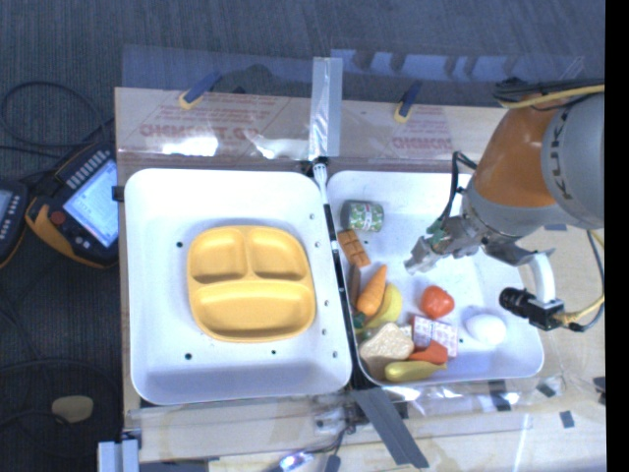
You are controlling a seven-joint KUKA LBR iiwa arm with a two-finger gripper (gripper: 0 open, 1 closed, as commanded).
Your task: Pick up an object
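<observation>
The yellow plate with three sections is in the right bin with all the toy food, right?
Not quite. The camera view shows the yellow plate alone in the left bin. The toy food, like the carrot and tomato, is in the right bin.

Robotics lab, by the look; my grey-and-orange arm [536, 170] works a taped bench [246, 126] bearing two white bins [147, 293]. Teach pendant [84, 209] and cables [39, 106] lie on dark carpet [295, 13].
</observation>
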